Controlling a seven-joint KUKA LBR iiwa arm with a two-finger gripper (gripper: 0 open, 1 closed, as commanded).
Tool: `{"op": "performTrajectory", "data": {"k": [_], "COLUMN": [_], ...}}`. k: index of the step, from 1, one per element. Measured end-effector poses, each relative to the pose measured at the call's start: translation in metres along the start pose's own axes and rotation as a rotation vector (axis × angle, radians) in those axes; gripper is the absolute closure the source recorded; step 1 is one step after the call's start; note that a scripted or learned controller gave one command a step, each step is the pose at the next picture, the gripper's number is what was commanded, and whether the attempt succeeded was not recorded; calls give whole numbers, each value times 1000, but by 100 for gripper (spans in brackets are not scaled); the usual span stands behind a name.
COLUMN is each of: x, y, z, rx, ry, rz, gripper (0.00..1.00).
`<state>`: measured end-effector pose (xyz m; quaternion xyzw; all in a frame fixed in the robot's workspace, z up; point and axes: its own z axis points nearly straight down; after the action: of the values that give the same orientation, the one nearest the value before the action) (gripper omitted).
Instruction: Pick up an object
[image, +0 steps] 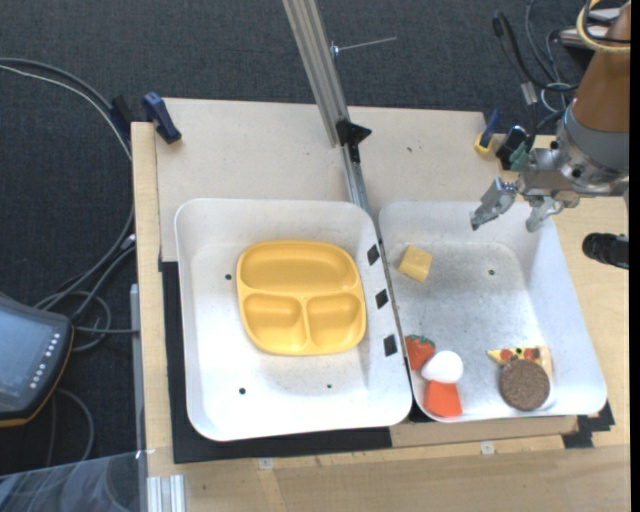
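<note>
Yellow tray (300, 297) in left bin (200, 330), cheese cube (416, 263) in right bin (560, 300)

Bright, even overhead light, soft faint shadows, mild glare on white bins (200, 290), slightly soft focus

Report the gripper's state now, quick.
Gripper: open, holding nothing, poised over the far end of the right bin.

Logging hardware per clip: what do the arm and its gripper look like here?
The arm has an orange band above a grey wrist. The gripper is grey metal, with two thin fingers. Dark cables run beside the wrist.
</note>
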<state>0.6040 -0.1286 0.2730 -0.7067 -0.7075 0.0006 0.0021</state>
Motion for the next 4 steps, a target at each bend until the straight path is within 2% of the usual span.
{"op": "performTrajectory", "data": {"k": [1,2,4], "x": [0,-5,-6], "y": [0,-10,-10], "z": [0,54,180], "rx": [0,4,5], "ry": [0,0,1], "rz": [0,2,1], "gripper": [0,0,0]}}
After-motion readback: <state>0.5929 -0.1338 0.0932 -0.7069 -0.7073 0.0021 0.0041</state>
